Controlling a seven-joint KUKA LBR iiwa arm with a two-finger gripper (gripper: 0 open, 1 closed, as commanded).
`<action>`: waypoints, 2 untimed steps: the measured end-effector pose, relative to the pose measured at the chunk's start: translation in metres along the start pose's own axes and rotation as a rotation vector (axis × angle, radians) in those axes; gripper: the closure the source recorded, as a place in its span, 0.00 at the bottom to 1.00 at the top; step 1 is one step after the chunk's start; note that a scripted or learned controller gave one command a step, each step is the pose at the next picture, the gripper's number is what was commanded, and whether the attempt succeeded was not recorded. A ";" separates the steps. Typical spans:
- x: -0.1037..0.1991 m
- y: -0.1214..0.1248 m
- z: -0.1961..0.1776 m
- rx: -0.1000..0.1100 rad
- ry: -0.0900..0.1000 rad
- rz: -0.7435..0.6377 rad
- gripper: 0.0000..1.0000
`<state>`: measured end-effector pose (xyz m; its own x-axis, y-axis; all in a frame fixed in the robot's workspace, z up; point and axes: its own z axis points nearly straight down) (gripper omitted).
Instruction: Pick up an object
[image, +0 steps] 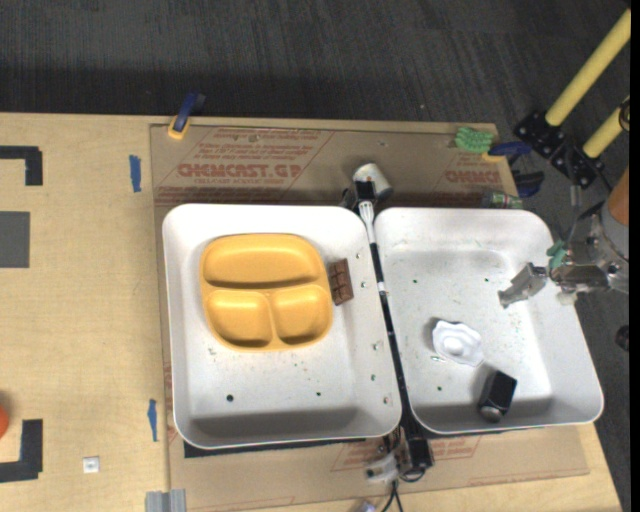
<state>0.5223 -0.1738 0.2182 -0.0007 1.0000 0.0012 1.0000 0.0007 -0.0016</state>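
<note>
- Nearest the camera, in the right bin (560, 300), a small black object (496, 393) lies near the front wall, tilted, with a grey end toward the front. What it is cannot be made out.
- Just behind and left of it, a white crumpled or moulded piece (457, 342) rests on the bin floor, close to the black object but apart from it. Its outline blends into the white floor, so its exact shape is hard to read.
- In the left bin (190, 380), a yellow divided tray (267, 289) with three compartments sits toward the far half, one long compartment at the back and two smaller ones in front.
- Touching the tray's right edge, or just beside it, a small brown block (339, 281) lies near the wall between the bins.
- Dark specks dot both bin floors.
- The gripper (522, 284) reaches in over the right bin's right side, above bare floor and well apart from the white piece and the black object. One grey finger (519, 287) is visible; whether the fingers are spread or pressed together cannot be told, and nothing is seen between them.
- The arm (610, 240) is cut off at the right edge.
- Farther back, a small black-and-white fitting (369, 181) sits on the brown board (250, 165) behind the gap between the bins.
</note>
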 end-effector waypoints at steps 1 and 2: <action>0.048 -0.028 0.133 -0.003 -0.002 -0.080 0.00; 0.071 0.039 0.132 -0.006 -0.001 -0.010 0.00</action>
<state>0.5607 -0.1028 0.0858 -0.0107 0.9999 0.0001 0.9999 0.0107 0.0042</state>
